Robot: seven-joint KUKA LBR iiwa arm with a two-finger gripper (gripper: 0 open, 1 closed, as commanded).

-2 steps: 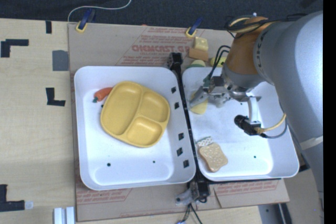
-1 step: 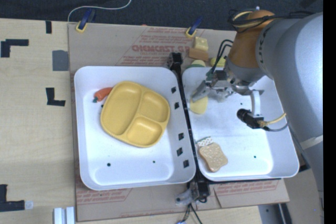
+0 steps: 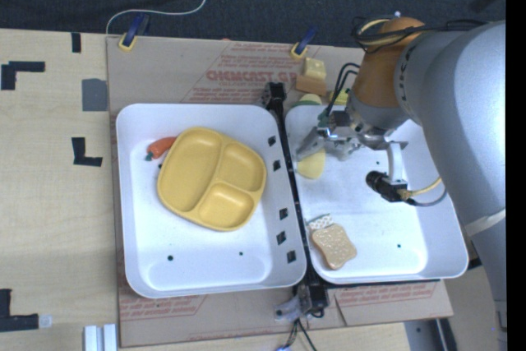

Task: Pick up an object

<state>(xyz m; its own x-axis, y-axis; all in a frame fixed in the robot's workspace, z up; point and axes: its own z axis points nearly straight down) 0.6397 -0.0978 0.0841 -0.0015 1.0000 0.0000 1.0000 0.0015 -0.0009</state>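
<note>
My gripper point(image 3: 325, 140) hangs over the top left part of the right bin point(image 3: 427, 259), close to the divider. Just below it lies a pale yellow rounded fruit point(image 3: 312, 167), touching or nearly touching the gripper's lower edge. A pale green item point(image 3: 309, 101) sits right behind the gripper at the bin's far rim. A toast slice point(image 3: 334, 246) lies in the near left corner of the right bin. The left bin point(image 3: 140, 259) holds a yellow divided plate point(image 3: 212, 177), with an orange carrot-like piece point(image 3: 160, 147) beside its far left edge.
A tan block point(image 3: 312, 76) rests on the cardboard behind the right bin. The grey arm point(image 3: 468, 119) covers the right bin's far right side, and a black cable fitting point(image 3: 386, 185) hangs over the bin's middle. Blue clips point(image 3: 130, 35) hold the cardboard's back edge.
</note>
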